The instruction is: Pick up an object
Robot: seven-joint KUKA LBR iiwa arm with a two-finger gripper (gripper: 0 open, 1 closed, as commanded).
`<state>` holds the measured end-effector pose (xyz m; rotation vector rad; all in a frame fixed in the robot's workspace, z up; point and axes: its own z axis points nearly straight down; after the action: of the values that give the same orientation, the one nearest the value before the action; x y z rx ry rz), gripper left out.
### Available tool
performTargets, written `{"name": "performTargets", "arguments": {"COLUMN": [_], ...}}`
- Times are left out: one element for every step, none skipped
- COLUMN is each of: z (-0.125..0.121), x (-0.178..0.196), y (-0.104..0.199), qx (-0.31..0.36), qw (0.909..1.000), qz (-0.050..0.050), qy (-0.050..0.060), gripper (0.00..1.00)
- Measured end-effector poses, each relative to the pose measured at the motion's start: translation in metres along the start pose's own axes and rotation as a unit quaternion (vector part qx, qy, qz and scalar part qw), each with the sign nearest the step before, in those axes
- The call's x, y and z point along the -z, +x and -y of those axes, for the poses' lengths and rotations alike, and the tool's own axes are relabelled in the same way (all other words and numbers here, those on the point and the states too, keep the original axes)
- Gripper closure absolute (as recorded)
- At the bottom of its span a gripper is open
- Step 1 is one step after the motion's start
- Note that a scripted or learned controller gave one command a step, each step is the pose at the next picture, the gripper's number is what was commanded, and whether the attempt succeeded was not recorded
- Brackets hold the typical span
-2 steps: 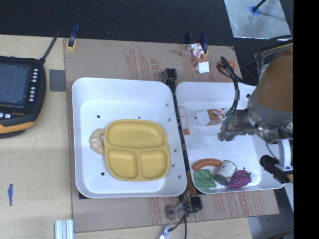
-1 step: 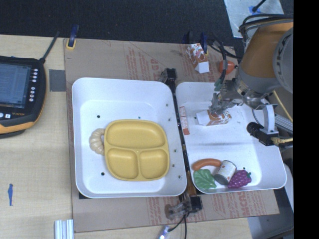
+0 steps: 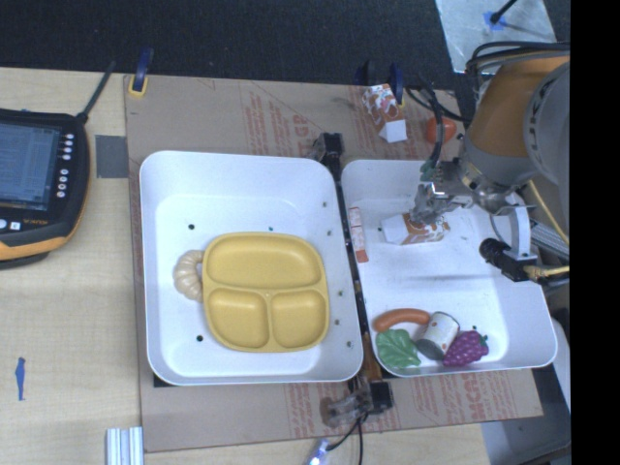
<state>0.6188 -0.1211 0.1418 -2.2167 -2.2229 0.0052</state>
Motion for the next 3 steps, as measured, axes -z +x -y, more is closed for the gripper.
{"name": "performTargets", "arguments": {"z": [0.0,-0.029,-0.01], "x": [0.0,-0.051,-0.05], "y": [0.0,-0.037,-0.033], "qx": [0.0,0.0,0.0], "qw": [1.0,1.0,1.0], "qz": [0.0,0.0,0.0], "qy": [-0.001,0.0,0.0], "gripper": [0.0,0.0,0.0]}}
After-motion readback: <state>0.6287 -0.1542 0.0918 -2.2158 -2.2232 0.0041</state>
